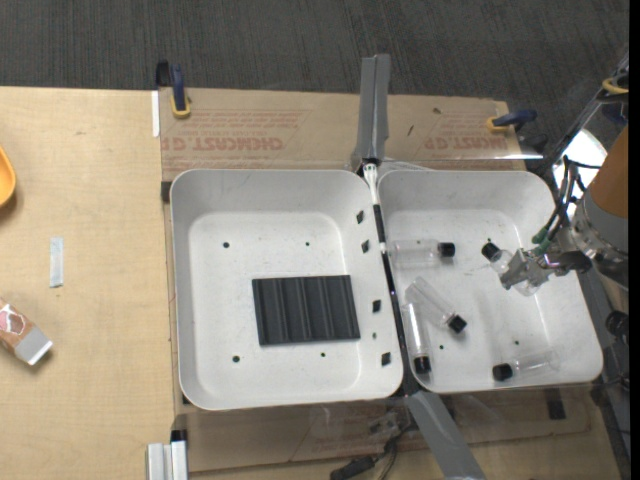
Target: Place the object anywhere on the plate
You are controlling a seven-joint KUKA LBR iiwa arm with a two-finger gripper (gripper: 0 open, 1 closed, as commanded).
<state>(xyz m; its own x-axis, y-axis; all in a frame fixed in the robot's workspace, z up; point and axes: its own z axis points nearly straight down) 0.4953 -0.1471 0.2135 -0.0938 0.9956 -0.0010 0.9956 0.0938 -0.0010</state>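
2 white bins: left holds 1 black ribbed plate, right holds 5 black-capped clear tubes. Gripper above right bin, grip unreadable.

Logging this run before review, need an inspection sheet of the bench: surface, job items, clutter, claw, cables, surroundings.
Surface: wood bench, cardboard sheet under two white bins.
Job items: dark ribbed plate in left bin; clear black-capped tubes in right bin, e.g. tube.
Clutter: small packet, strip on bench.
Claw: claw low over right bin; fingers' state unclear.
Cables: wires near wrist.
Surroundings: grey carpet; clamps on cardboard.
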